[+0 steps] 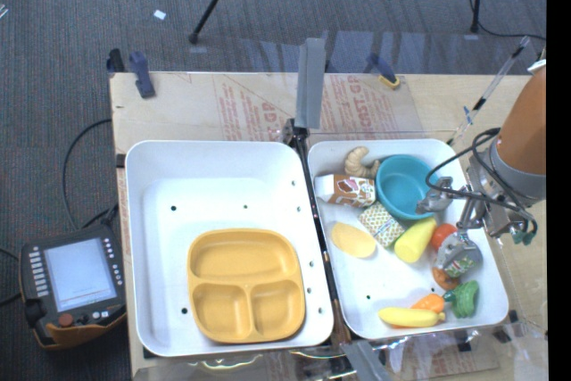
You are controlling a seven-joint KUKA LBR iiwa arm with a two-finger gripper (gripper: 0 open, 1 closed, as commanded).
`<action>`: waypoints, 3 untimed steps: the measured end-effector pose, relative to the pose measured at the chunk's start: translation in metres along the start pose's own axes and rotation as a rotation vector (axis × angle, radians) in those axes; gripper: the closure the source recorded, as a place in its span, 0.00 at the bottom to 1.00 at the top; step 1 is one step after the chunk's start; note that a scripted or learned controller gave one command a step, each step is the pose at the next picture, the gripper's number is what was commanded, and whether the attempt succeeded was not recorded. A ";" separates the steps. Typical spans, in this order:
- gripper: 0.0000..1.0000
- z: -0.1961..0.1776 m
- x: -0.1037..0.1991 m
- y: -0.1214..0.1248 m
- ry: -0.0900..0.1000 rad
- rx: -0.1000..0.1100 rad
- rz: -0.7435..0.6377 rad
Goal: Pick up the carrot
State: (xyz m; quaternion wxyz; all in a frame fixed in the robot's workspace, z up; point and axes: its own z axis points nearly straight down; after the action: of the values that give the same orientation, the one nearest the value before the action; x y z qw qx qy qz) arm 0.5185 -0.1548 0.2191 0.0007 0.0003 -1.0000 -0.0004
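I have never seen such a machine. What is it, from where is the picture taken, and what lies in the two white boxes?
One camera looks down at a slant on a bench. The grey and orange robot arm reaches in from the right; its gripper hangs over the right bin. That bin holds toy food: the carrot with its green top near the front right corner, a yellow banana, a blue bowl and other small pieces. The left bin holds a yellow divided plate. Whether the gripper holds anything I cannot tell.
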 end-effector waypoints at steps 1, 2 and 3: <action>0.00 0.128 0.027 -0.010 -0.023 0.005 -0.312; 1.00 0.119 0.028 -0.007 -0.014 0.002 -0.320; 1.00 0.031 0.008 0.099 -0.006 0.000 -0.567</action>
State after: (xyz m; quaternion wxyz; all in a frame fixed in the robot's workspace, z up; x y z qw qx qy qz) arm 0.5109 -0.0561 0.1886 -0.0026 0.2800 -0.9600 -0.0007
